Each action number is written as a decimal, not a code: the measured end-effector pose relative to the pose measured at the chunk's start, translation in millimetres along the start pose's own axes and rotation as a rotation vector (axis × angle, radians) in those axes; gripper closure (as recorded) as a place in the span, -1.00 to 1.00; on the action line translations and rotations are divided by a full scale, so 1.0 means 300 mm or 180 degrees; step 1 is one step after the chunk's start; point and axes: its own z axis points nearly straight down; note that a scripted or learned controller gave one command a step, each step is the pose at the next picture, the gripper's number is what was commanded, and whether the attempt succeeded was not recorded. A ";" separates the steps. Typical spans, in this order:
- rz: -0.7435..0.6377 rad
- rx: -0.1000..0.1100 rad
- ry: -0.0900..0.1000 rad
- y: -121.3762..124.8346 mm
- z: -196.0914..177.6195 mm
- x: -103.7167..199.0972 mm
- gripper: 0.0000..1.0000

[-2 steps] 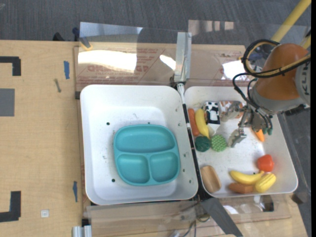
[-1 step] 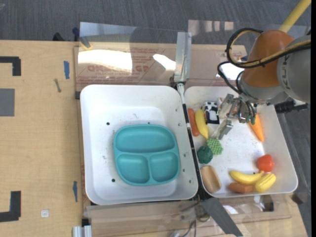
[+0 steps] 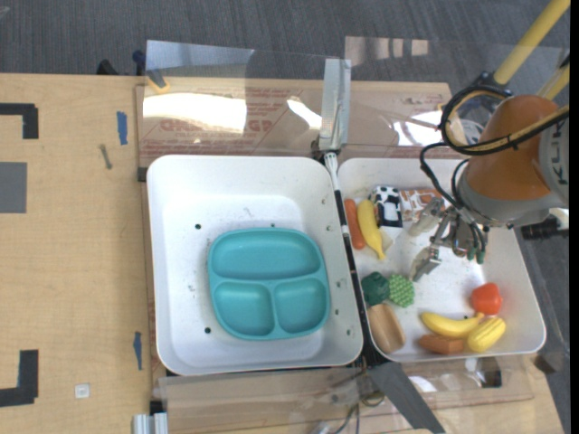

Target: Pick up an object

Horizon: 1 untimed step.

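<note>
Camera view shows the gripper (image 3: 450, 245), fingers spread and empty, over the right bin's (image 3: 529, 283) middle, with broccoli (image 3: 390, 289) nearest toward the bin's front-left, the banana (image 3: 452, 323) lying crosswise along the front edge, and a tomato (image 3: 487, 298) front-right.

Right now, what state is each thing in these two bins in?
Teal tray: flat in the left bin, compartments bare.
Banana: lying in the right bin, untouched.
Tomato: resting beside the banana.
Broccoli: loose on the bin floor.
Claw: hovering over the right bin, holding nothing.
</note>
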 end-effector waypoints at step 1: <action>0.0301 0.0047 0.0233 0.046 -0.004 -0.202 -1.00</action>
